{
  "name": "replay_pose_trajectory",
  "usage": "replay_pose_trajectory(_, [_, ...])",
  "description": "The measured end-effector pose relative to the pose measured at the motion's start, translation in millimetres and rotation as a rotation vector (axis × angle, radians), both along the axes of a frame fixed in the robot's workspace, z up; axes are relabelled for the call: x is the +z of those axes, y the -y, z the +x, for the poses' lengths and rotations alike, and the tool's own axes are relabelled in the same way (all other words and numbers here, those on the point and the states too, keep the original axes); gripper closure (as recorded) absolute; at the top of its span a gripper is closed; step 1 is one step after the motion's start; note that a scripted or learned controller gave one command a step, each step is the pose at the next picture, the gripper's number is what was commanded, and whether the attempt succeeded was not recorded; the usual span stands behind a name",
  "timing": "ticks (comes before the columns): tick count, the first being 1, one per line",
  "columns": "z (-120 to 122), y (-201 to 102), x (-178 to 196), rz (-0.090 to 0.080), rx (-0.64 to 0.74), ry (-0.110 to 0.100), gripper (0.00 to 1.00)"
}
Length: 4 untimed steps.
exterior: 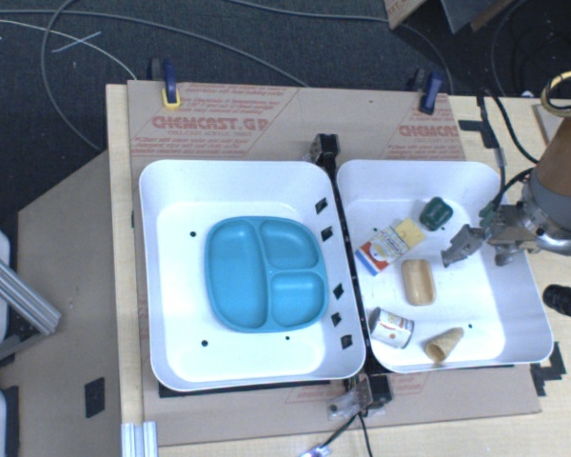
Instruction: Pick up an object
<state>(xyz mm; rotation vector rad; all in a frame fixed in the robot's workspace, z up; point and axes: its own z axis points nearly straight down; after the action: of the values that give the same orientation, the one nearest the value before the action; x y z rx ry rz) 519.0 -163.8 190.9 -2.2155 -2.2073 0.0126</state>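
Five objects in right bin: green block, box, tan bar, can, cone. Gripper low over bin, fingers spread, grasping nothing. Best to centre over tan bar, descend straight, close across narrow width.

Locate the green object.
The green object lies in the right bin, near its far right corner, just beyond the yellow packet and left of the tool.

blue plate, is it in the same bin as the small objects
No, the blue plate lies alone in the left bin, while the small objects sit in the right bin.
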Motion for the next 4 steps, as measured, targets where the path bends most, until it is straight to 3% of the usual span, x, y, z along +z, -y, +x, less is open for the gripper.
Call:
replay_pose_trajectory(1, [3, 0, 7, -0.003, 0.004, 0.014, 0.0])
replay_pose_trajectory(3, [-1, 8, -100, -0.001, 0.004, 0.01, 0.0])
replay_pose_trajectory(4, [0, 8, -86, -0.003, 0.004, 0.016, 1.0])
